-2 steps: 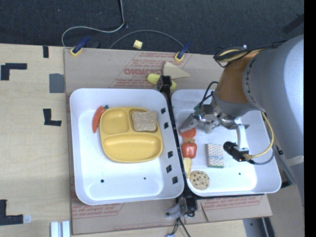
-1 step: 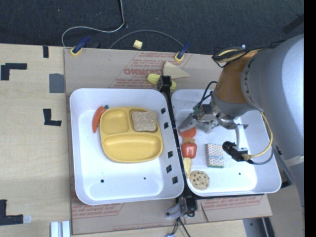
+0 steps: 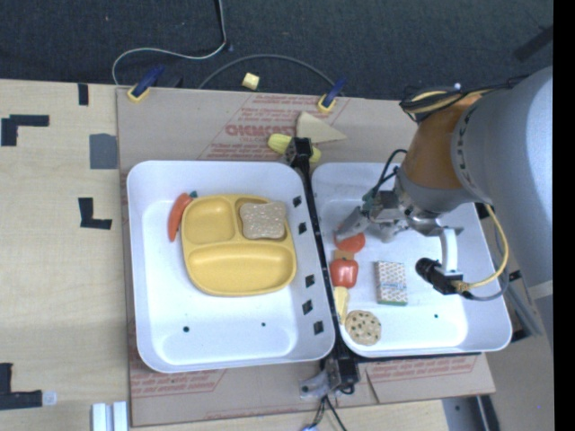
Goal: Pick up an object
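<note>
My gripper [image 3: 370, 221] hangs low in the right bin [image 3: 485, 330], near its left wall. A flat red piece [image 3: 350, 241] lies just below and left of it; touching or apart is unclear. Under that sit a red-orange block [image 3: 344, 272], a thin yellow strip [image 3: 341, 302] and a round chocolate-chip cookie [image 3: 363, 327]. A speckled wafer square [image 3: 391, 282] lies mid-bin. In the left bin [image 3: 153, 330], a yellow divided plate [image 3: 235, 257] carries a bread slice [image 3: 264, 221] in its upper right compartment. An orange carrot [image 3: 177, 215] rests beside the plate's left edge.
The grey arm with its orange band [image 3: 440, 151] covers the right bin's upper right. A black cable end with a yellow lead [image 3: 440, 277] dangles over the bin's right half. A yellow item and a tan wedge [image 3: 316, 128] sit on the cardboard behind the bins.
</note>
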`<state>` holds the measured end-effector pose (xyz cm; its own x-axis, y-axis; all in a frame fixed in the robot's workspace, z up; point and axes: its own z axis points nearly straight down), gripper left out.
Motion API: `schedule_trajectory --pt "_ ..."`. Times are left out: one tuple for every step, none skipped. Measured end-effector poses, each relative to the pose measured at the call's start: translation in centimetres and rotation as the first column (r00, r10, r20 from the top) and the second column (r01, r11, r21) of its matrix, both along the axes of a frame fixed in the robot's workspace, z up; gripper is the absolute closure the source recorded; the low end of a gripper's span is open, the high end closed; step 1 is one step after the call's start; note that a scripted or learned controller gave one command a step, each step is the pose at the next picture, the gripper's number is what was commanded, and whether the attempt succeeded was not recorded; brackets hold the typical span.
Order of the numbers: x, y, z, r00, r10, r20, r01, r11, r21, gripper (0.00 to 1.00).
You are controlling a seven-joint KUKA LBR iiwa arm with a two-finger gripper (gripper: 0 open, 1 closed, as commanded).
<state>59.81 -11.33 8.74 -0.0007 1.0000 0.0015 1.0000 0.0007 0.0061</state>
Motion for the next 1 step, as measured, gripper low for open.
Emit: schedule_trajectory --pt "-2.19 1.34 0.04 1.0 -0.001 0.003 0.001 1.0 -0.005 0.0"
